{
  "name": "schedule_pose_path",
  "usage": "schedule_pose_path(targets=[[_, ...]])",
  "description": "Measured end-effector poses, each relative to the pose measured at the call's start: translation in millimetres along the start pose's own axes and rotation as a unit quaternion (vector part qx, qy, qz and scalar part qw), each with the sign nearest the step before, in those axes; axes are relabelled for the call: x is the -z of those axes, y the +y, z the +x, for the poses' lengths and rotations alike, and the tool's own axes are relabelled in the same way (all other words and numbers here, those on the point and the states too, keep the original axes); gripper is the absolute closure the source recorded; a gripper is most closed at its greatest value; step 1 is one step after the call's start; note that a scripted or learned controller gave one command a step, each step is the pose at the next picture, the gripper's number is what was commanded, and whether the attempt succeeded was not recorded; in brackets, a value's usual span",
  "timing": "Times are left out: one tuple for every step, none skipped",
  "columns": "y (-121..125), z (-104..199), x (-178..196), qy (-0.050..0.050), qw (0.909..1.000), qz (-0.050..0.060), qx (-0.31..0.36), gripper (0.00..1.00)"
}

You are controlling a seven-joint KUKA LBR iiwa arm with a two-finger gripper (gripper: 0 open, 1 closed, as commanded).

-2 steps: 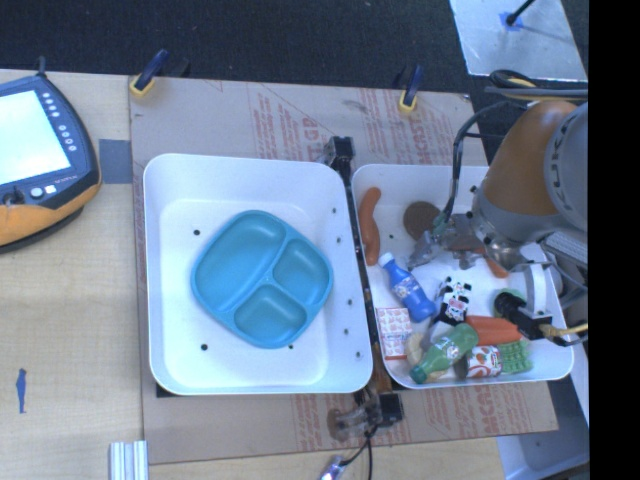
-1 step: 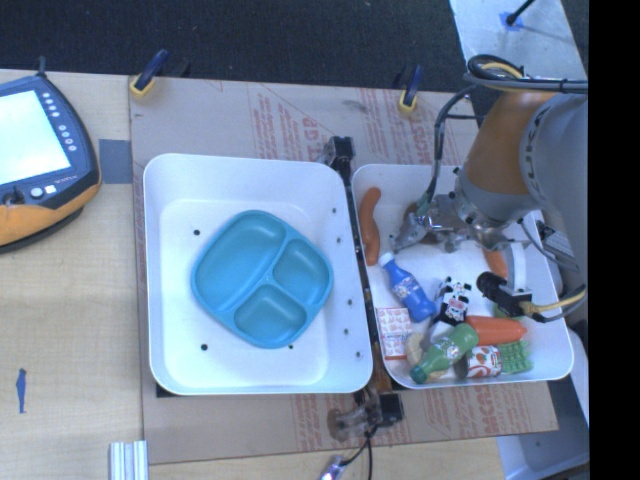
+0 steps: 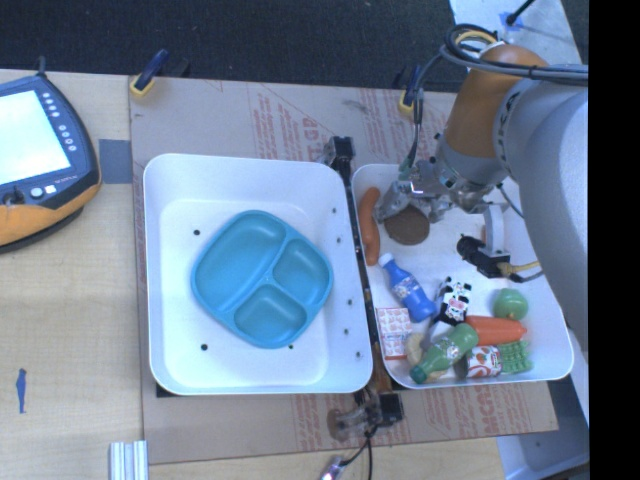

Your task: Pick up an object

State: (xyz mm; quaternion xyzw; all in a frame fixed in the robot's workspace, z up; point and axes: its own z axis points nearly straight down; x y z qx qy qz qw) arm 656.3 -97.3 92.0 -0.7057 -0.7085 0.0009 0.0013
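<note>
My gripper (image 3: 412, 200) hangs low over the far left part of the right bin (image 3: 560, 338). A brown round piece (image 3: 407, 228) lies right beneath it, partly covered by the gripper, and whether the two touch is unclear. An orange-brown sausage (image 3: 370, 226) lies along the bin's left wall just beside them. Nearer the front lie a blue bottle (image 3: 407, 286), a black-and-white cow figure (image 3: 456, 301), a green ball (image 3: 510, 303), a carrot (image 3: 493, 328) and a green bottle (image 3: 443, 353).
The left bin (image 3: 170, 358) holds a blue divided plate (image 3: 262, 278). A red-and-white card (image 3: 393, 332) and a small can (image 3: 484, 363) crowd the right bin's front. A tablet-like pendant (image 3: 40, 158) rests on the bench at far left. The arm covers the right bin's far right side.
</note>
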Motion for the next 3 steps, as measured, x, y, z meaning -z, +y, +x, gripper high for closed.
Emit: schedule_pose_path(targets=[[0, 0, 10, 0.0, 1.0, 0.001, 0.002, 1.0], [-67, 74, 100, 0.0, 1.0, 0.0, 0.001, 1.0], [-169, 58, 173, 0.0, 1.0, 0.0, -0.001, 1.0]])
